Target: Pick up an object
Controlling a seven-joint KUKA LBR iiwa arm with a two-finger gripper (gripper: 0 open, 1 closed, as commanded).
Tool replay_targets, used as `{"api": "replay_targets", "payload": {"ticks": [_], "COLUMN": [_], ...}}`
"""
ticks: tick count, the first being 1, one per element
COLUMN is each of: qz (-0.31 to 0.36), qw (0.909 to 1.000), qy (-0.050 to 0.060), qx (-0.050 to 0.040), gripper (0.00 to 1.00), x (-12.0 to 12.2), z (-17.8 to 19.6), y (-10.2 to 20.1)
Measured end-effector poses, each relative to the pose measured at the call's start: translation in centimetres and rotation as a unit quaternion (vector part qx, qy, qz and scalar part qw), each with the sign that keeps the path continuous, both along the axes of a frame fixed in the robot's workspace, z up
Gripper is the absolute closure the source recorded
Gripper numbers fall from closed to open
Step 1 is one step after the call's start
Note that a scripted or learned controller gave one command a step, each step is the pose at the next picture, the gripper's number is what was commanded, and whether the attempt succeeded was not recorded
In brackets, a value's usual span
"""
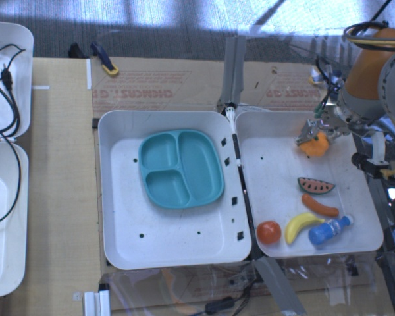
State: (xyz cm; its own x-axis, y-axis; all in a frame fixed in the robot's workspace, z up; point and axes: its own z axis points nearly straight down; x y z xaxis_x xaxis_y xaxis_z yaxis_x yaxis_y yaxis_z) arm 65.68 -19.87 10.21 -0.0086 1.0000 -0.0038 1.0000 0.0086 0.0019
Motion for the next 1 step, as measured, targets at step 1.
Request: {"api": "replay_targets", "payload": {"ticks": [1], "qz": [-0.002], "qw": [1.0], "qy": [0.0], "qx": [0.0013], "gripper": [1.0], "x": [0.28], "z": [10.02], "y": [5.64]}}
